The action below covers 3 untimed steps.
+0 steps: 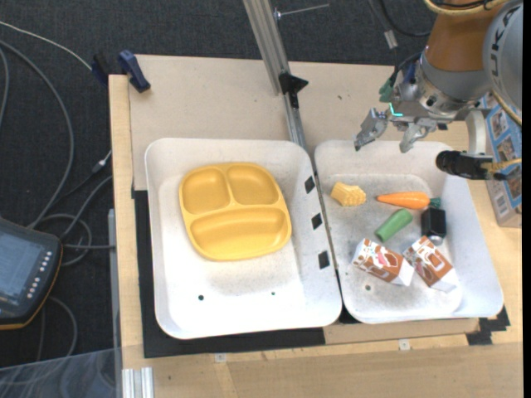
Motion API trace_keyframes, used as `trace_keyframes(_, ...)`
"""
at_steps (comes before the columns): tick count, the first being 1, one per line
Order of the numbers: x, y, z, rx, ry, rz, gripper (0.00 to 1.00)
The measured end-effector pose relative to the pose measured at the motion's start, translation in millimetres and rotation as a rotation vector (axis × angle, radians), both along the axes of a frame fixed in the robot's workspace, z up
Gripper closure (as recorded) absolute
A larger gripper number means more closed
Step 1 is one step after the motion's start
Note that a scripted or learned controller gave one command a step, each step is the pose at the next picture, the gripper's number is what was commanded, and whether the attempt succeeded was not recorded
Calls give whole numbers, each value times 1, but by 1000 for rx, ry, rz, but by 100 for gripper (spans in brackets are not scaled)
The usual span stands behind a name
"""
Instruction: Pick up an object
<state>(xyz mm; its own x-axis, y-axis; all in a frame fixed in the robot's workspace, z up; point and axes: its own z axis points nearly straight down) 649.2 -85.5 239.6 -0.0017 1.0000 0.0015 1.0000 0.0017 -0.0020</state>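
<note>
A single fixed camera looks down from above the bench [207, 89] at a slant, far enough back to take in both white bins: the left bin [166, 305] and the right bin [477, 288] side by side. The arm [473, 31] enters from the frame's upper right.
</note>
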Motion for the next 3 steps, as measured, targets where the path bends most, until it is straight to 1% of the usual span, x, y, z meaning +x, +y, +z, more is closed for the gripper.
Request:
trace_keyframes(1, 9, 2, -55, -1, 5, 1, 0)
trace_keyframes(2, 18, 4, -106, -1, 4, 0, 0)
trace_keyframes(3, 18, 5, -149, -1, 5, 0, 0)
